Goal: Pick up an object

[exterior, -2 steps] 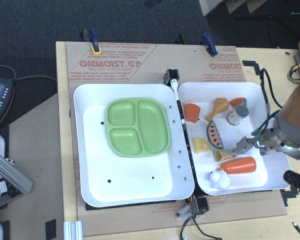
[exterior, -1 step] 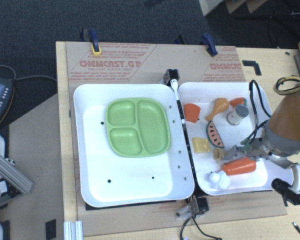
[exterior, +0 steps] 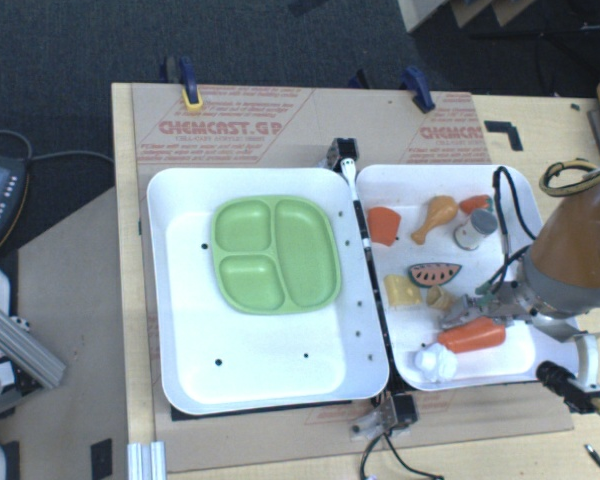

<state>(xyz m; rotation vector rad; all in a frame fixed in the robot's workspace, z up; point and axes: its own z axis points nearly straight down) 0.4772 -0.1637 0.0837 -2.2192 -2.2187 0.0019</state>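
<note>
The right bin [exterior: 520, 373] holds several small items. Along its back lie an orange cup-like piece [exterior: 383, 225], a toy chicken drumstick [exterior: 435, 216], a red piece [exterior: 475, 205] and a grey can [exterior: 474, 230]. A watermelon slice [exterior: 434, 274] and a yellow cheese block [exterior: 402, 291] lie in the middle. A red bottle [exterior: 472, 336] with a white cap [exterior: 435, 363] rests near the front wall. My gripper [exterior: 467, 311] is low in this bin, just behind the red bottle and right of the cheese block. The arm's orange band [exterior: 575, 243] covers the bin's right side.
The left bin [exterior: 180, 368] carries a green divided plate [exterior: 277, 253] toward its back. The bins' walls meet in a ridge [exterior: 368, 268] with black screws. Black cables [exterior: 505, 218] loop over the right bin's back corner. Blue clamps [exterior: 417, 88] stand at the board's far edge.
</note>
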